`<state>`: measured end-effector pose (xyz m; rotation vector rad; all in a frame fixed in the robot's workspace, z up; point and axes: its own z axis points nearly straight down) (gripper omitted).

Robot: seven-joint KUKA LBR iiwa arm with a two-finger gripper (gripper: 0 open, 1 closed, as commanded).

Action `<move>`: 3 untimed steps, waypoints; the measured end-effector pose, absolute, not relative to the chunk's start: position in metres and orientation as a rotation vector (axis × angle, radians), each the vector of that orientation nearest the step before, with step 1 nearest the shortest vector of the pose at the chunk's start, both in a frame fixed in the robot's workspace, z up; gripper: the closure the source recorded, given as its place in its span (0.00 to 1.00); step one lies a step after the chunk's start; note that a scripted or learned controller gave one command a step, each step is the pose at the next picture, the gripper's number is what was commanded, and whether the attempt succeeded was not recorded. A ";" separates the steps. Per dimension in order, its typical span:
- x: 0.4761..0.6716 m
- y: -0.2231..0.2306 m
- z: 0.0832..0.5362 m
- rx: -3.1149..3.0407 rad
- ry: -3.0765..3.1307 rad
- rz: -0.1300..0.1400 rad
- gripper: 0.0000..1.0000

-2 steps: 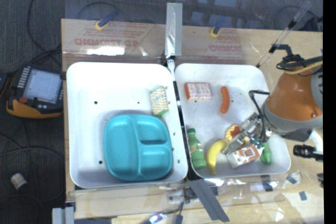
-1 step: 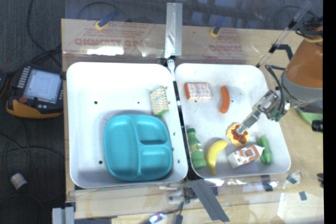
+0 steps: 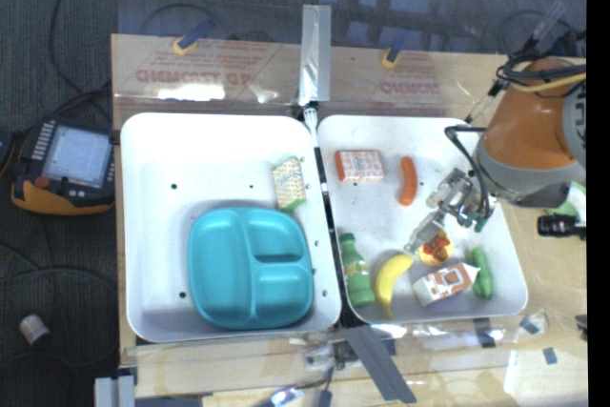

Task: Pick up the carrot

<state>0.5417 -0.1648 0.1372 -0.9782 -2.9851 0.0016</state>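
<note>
The carrot [image 3: 408, 179] is a short orange stick lying upright in the picture, in the back middle of the right bin [image 3: 496, 195]. My gripper [image 3: 442, 211] hangs over the right bin, a little to the right of the carrot and nearer the front, apart from it. It points down and left, towards a small red and yellow toy [image 3: 436, 249]. The orange-banded wrist [image 3: 529, 133] reaches in from the right edge.
The right bin also holds an orange and white box [image 3: 359, 166], a green bottle [image 3: 355, 270], a banana [image 3: 391, 276], a white and orange carton [image 3: 446, 283] and a green vegetable [image 3: 479, 270]. In the left bin [image 3: 152, 167] lie a teal divided plate [image 3: 253, 267] and a yellowish packet [image 3: 289, 182].
</note>
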 end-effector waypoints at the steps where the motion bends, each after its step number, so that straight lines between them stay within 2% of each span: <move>1: 0.531 -0.182 0.124 -0.923 -3.003 0.003 0.00; 2: 0.599 -0.214 0.122 -0.560 -3.094 0.002 0.00; 3: 0.521 -0.221 0.137 -0.588 -3.087 0.002 0.00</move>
